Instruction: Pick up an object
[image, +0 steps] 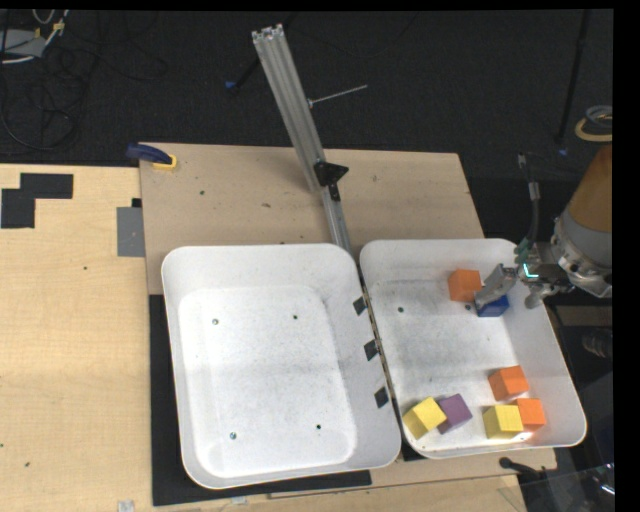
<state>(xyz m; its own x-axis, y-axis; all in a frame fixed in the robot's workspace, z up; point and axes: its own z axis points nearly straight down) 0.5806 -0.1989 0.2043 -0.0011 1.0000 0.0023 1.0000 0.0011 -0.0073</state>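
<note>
The two-finger gripper (492, 294) sat low over a small blue block (492, 308); jaw state unclear, nothing lifted yet.

One fixed camera looks down aslant on both bins (262, 262)

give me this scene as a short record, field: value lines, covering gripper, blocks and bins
gripper: gripper low in the right bin, by its far right side
at the gripper: blue block beside its tip, orange block just left
grasp: cannot tell
near corner cluster: yellow block, purple block, yellow block, two orange blocks
left bin: white
</note>
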